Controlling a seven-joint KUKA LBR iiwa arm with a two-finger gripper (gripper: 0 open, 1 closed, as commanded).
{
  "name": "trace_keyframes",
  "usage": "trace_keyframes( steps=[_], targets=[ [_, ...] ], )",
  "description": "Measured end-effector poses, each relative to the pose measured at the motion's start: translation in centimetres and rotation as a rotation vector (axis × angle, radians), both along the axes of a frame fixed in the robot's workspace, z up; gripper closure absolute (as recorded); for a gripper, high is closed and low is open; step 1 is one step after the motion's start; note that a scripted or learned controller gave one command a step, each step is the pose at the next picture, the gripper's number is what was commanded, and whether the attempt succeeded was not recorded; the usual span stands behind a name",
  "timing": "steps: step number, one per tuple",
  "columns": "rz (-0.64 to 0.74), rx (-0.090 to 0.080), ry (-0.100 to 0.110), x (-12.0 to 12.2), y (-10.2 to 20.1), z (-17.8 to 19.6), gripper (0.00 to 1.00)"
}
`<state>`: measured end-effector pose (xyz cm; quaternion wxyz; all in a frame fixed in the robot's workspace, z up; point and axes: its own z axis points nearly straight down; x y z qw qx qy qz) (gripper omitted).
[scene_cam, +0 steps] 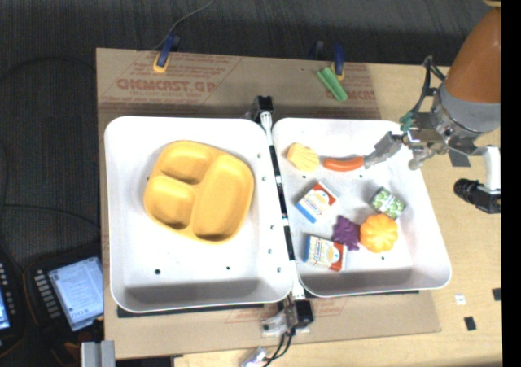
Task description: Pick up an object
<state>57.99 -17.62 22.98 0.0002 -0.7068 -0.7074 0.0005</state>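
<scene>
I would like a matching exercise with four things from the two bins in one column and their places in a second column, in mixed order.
Things:
1. yellow tray
2. pumpkin
3. sausage
4. purple grapes

Places:
A. far part of the right bin, close to the pincer
B. left bin
C. right bin, just left of the pumpkin
D. right bin, just below the small green object

Pairs: 1-B, 2-D, 3-A, 4-C

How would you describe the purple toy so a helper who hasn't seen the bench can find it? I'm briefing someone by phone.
Look in the right-hand white bin, the one crowded with small toys. Near its lower middle, the purple toy lies touching the left side of an orange pumpkin, just above a small carton. It is the only purple, knobbly piece there.
</scene>
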Motion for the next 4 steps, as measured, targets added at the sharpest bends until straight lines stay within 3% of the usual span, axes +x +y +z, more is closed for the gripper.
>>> trace_keyframes(
  steps=[1, 2, 3, 4],
  targets=[
    [0.001, 0.002, 0.005, -4.1, 6.7, -11.3, 0.00],
    [-0.001, -0.004, -0.018, -8.9, 7.5, -14.0, 0.00],
    [-0.001, -0.004, -0.021, -8.8, 7.5, -12.9, 1.00],
    [0.002, 0.001, -0.002, -2.5, 15.7, -4.5, 1.00]
  ],
)
